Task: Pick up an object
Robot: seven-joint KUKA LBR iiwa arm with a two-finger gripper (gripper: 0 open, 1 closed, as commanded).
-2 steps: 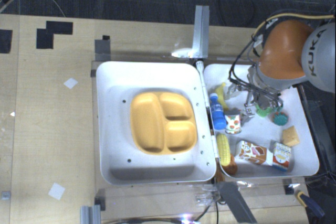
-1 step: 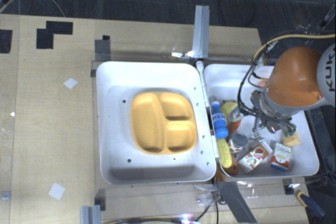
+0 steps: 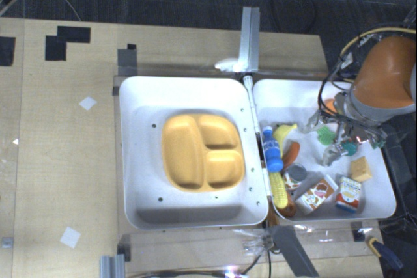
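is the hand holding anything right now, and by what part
It cannot be told. The hand hangs low in the right bin, beside a teal object, but the view is too small and cluttered to show a hold.

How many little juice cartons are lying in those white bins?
2, both at the near edge of the right bin: one carton beside the corn cob, the other carton right of it. The arm may hide more.

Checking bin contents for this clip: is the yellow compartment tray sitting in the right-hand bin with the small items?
No. The yellow tray lies in the left bin, while the small items, such as the blue bottle, sit in the right bin.
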